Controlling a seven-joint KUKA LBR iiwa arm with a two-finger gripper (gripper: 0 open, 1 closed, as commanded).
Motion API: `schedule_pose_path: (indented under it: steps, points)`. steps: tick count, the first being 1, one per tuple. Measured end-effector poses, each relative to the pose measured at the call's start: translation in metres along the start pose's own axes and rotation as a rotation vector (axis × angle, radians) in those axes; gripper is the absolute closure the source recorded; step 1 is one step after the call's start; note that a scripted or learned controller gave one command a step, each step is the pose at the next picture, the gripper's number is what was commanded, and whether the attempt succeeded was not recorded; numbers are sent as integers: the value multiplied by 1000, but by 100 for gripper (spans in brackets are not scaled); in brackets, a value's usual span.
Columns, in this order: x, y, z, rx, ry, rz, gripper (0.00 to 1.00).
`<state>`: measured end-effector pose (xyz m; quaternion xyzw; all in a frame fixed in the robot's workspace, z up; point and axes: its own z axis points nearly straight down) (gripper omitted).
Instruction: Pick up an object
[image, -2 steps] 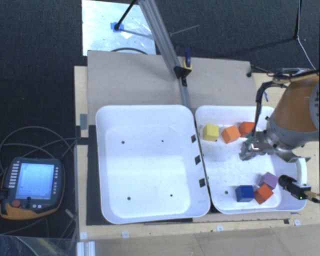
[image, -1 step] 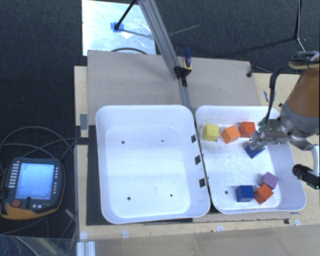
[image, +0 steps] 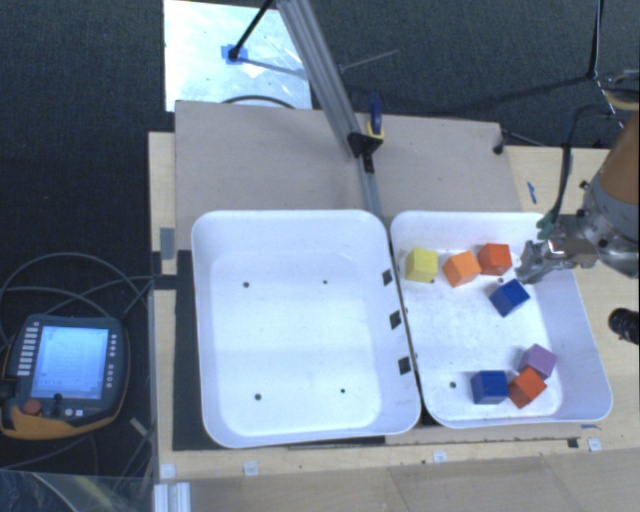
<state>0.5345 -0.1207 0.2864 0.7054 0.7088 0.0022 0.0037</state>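
Open floor mid right bin (image: 575, 300) (cubes (image: 462, 268) along back, front-right corner).

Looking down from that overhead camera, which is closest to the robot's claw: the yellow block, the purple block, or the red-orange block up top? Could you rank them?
Measured from the gripper in the camera view:
1. Red-orange block, just to its left at the right bin's far end.
2. Purple block, down near the bin's front right corner.
3. Yellow block, farthest, by the divide between the bins.

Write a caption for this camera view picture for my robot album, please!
Grey robot arm's gripper hovers over the right white bin, near a blue cube and red-orange cube.
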Motion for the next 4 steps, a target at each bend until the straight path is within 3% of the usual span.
schedule_pose_path:
  steps: [4]
  points:
    - [200, 50, 45, 5, 4, -6, 100]
